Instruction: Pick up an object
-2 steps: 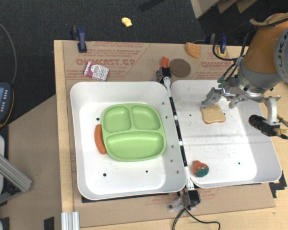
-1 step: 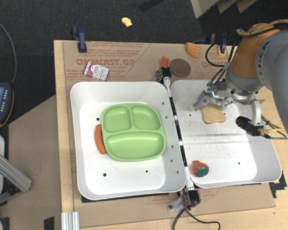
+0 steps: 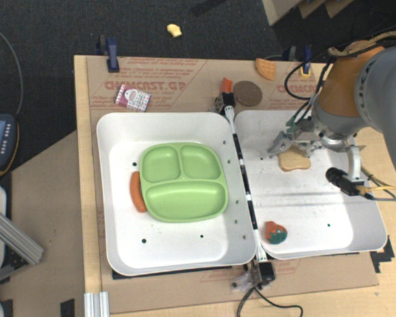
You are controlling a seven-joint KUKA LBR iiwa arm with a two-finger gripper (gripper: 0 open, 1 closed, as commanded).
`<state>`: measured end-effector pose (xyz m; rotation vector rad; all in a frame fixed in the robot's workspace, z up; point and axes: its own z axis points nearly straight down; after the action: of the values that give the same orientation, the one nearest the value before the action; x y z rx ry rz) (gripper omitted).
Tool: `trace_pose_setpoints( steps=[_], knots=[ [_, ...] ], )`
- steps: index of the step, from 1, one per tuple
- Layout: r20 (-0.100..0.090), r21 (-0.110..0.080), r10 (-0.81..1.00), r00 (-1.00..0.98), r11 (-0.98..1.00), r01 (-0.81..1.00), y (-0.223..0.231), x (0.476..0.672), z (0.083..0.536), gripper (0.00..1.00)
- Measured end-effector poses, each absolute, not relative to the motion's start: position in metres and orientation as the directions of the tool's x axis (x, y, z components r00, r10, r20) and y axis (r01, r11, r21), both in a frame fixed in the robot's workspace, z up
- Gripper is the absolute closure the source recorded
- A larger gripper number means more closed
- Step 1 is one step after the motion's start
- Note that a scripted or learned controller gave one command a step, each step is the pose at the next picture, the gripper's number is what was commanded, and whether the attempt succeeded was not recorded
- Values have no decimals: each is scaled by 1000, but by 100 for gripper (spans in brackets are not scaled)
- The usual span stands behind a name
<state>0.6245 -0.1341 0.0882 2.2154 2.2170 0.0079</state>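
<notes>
Glossy white right bin (image 3: 356,233): metal tool (image 3: 297,144), grip state unclear, above flat tan slice (image 3: 294,162).

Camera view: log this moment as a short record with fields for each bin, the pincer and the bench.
left bin: green divided plate; orange sausage-shaped item against the plate's left edge
right bin: tan flat piece near the top; red and teal item at the lower left corner
pincer: low over the right bin, just above the tan flat piece; no object seen between its fingers
bench: pink-and-white packet, brown disc, orange wedge
</notes>
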Motion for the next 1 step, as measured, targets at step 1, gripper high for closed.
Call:
trace_pose_setpoints(
  steps=[1],
  knots=[
    [-4, 9, 1000, -1, 1, 1000, -171, 667, 87, 0]
  ],
)
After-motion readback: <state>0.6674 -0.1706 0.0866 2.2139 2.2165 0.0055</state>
